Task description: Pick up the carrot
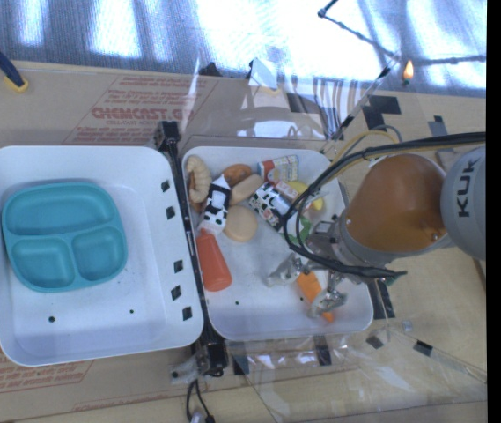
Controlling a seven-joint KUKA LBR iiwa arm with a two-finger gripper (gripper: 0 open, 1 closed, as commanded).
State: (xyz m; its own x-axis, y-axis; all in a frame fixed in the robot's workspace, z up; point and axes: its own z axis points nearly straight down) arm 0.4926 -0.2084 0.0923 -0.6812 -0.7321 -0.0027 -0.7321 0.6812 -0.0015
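Observation:
The carrot [309, 285] is a small orange piece lying on the floor of the right bin [259, 311], near its front right corner. My gripper [306, 288] hangs directly over it, one metal finger [281, 274] to its left and the other to its right. The jaws stand wider than the carrot, which lies in the gap between them, and I see no pinch on it. The arm's orange band [395, 203] covers the bin's right side.
A longer orange-red cylinder [213, 261] lies by the right bin's left wall. Toy food crowds the back: black-and-white cow pieces [270, 203], bread rolls [241, 225], a ring pastry [199, 181], a can [278, 167]. A teal divided plate [61, 234] sits in the left bin [83, 333].

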